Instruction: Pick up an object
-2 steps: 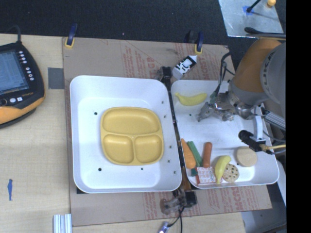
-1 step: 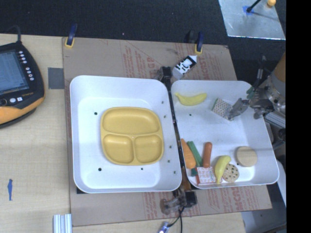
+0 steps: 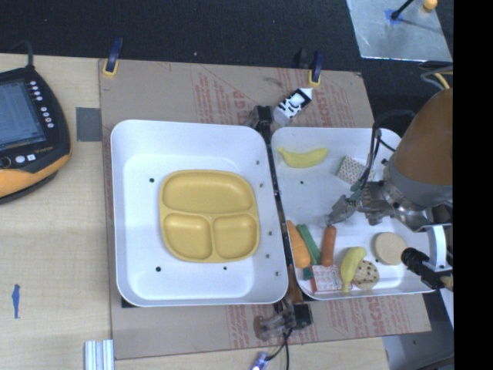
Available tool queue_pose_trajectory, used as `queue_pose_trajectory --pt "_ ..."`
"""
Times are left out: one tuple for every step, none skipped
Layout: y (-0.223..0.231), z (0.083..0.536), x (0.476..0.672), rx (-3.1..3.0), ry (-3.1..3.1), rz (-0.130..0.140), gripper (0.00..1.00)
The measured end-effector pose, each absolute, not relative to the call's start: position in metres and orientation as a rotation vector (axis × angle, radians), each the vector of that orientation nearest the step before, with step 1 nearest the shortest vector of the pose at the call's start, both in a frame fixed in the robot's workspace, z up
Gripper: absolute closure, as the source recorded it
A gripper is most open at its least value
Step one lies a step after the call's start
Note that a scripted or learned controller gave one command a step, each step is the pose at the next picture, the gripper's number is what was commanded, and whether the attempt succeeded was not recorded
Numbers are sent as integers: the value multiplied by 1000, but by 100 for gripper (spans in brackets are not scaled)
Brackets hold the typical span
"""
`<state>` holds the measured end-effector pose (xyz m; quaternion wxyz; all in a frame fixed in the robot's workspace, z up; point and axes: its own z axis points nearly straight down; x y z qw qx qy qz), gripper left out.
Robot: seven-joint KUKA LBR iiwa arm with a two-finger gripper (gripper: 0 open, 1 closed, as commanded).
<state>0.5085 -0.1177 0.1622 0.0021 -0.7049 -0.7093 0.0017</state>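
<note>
Gripper: we see the gripper (image 3: 344, 206) low over the right bin (image 3: 323, 141), its fingers spread apart with nothing between them.
Targets: the sausage (image 3: 329, 245), carrot (image 3: 298, 243) and banana (image 3: 303, 157) lie loose in that bin, ready for picking.
Left bin: the yellow tray (image 3: 209, 213) sits apart as a likely drop spot.
Hidden: we judge the arm (image 3: 427, 149) covers the bin's right side.

I see two white bins (image 3: 123, 206), a mustard-yellow divided tray (image 3: 209, 214), a yellow banana (image 3: 303, 157), an orange carrot (image 3: 298, 244), a green stick (image 3: 309, 243) and a speckled tan cookie (image 3: 366, 274).
</note>
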Motion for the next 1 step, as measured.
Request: queue_pose_trajectory --pt "-126 100 522 -2212 -2225 7 0"
